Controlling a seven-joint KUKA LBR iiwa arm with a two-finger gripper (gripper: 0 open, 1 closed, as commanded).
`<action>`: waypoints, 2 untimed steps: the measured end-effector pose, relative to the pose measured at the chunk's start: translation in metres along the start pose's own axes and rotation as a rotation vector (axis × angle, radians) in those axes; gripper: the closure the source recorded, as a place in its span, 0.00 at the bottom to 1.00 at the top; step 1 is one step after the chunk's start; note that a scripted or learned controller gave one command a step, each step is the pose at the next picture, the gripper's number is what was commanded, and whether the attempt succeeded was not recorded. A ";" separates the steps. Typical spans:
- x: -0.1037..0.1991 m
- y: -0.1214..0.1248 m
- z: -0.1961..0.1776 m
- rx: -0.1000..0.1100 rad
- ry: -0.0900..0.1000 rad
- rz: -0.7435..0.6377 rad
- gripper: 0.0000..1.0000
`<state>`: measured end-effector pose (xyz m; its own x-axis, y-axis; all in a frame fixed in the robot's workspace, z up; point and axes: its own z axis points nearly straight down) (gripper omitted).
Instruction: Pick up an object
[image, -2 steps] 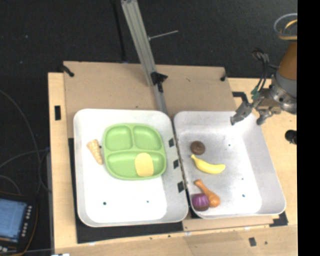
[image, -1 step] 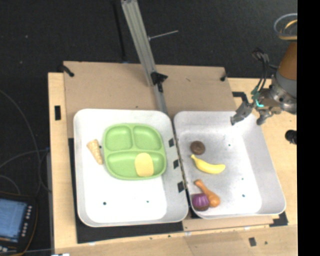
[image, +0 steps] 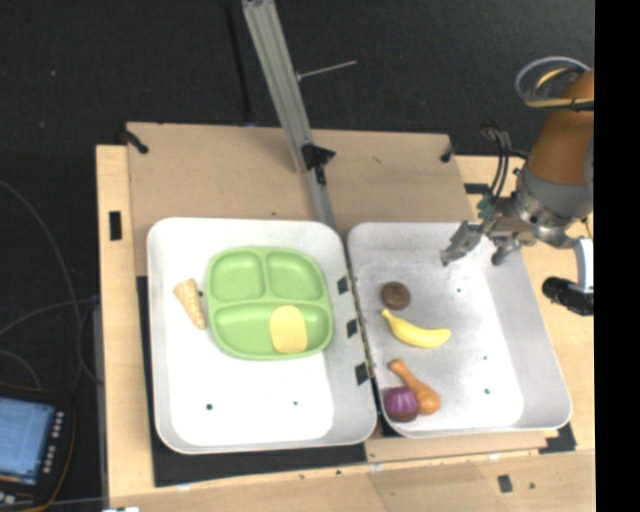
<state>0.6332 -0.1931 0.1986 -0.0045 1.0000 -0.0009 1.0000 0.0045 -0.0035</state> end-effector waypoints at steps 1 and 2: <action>-0.003 -0.004 0.043 -0.001 -0.001 0.005 0.00; -0.004 -0.004 0.095 0.000 0.000 0.005 0.00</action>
<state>0.6285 -0.1968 0.1033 0.0003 1.0000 -0.0013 1.0000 -0.0003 -0.0034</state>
